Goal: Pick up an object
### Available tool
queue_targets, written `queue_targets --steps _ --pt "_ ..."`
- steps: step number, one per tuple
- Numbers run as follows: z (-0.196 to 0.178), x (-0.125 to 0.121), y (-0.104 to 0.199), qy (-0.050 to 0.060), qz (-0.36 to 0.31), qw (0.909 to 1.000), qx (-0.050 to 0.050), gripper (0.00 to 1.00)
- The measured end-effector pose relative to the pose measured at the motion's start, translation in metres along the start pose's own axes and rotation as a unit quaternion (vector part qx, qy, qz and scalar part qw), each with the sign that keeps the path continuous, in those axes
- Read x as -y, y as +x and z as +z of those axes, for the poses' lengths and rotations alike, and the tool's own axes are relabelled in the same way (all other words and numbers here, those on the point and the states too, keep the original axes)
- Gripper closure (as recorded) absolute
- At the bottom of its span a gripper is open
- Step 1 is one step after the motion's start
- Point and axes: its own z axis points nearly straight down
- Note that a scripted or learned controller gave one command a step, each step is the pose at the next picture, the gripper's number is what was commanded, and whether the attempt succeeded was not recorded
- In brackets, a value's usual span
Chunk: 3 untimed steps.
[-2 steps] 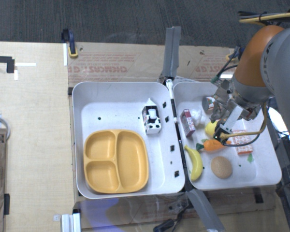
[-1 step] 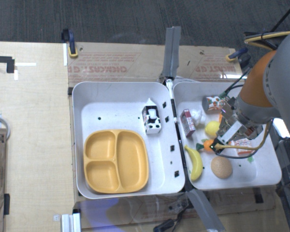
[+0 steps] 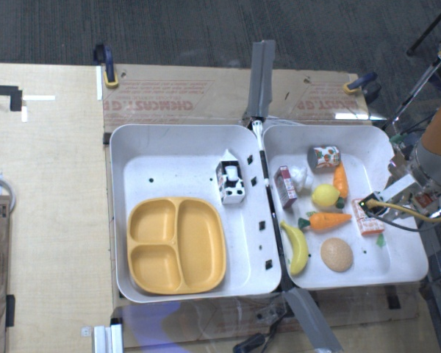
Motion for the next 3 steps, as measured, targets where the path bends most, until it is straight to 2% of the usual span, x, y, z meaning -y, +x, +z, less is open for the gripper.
queue_targets --steps 1,2,3 --pt "0.035 -0.015 0.057 0.0 0.11 0.9939 0.001 0.0" --pt "0.01 -0.019 0.132 0.0 0.11 0.9939 0.0 0.0" --pt "0.019 -0.064 0.074 0.0 0.112 0.9937 0.001 0.0"
